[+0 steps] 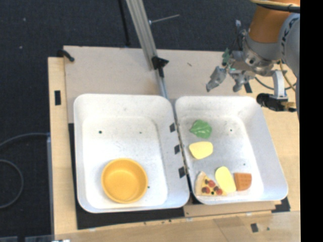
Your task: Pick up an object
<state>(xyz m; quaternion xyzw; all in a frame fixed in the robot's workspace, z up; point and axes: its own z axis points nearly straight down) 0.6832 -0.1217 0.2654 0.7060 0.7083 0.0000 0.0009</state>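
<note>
From above I am counting two shallow white bins, both with rounded corners and faintly speckled floors. The left bin (91, 130) is holding one thing: a round yellow bowl (124, 180), smooth and plastic-looking, sitting in its lower half. The right bin (252, 130) is holding five pieces. One is a crinkled green leaf (201, 129) near the top. One pale yellow wedge (201, 149) is lying just below it. Along the lower edge, a tan slice with red dots (209, 185) is touching a yellow oval (225, 179), and an orange-brown block (243, 181) is sitting against that oval's right side. My gripper (228, 82) is hanging in the upper right of the frame, above the bench beyond the right bin's top rim, its fingers spread apart and grasping nothing.
</note>
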